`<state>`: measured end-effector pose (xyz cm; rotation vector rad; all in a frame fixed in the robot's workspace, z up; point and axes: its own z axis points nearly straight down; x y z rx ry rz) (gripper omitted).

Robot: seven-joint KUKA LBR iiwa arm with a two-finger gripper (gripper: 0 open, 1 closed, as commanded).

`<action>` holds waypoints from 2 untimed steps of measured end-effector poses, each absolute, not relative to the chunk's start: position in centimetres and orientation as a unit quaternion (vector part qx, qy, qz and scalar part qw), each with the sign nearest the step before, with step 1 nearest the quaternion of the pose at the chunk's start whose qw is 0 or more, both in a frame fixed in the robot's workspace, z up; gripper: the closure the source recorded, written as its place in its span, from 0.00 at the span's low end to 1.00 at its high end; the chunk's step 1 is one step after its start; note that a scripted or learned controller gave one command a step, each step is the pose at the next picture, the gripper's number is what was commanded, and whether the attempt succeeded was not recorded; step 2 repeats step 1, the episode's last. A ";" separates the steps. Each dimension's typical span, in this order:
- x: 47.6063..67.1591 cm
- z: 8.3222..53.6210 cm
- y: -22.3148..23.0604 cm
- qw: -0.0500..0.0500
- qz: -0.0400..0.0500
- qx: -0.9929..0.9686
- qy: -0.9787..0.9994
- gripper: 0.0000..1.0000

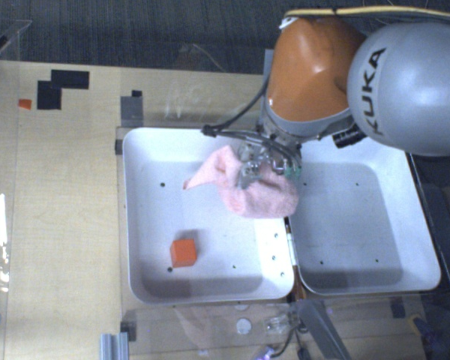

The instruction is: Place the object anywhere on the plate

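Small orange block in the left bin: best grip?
Come straight down on the small orange block and pinch two opposite flat side faces. It rests flat on the floor of the left white bin, apart from the walls and the crumpled pink cloth, so all sides look reachable.

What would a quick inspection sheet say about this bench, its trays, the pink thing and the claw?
Surface: pale wooden bench bearing left bin and right bin, side by side.
Job's things: pink cloth crumpled in the left bin's upper right, lapping toward the divide; no plate seen.
Clutter: orange block in the left bin, apart from the cloth.
Grippers: claw over the cloth; finger state unclear.
Cables: black cable running to the wrist.
Surroundings: black marks on the bench; dark floor beyond.
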<state>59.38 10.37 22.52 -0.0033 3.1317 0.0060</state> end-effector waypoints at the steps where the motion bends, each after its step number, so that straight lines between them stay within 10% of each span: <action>1: 59.4 22.5 10.3 0.005 0.002 -0.001 1.000 0.00; 2: 59.4 22.5 10.3 0.005 0.002 -0.001 1.000 0.00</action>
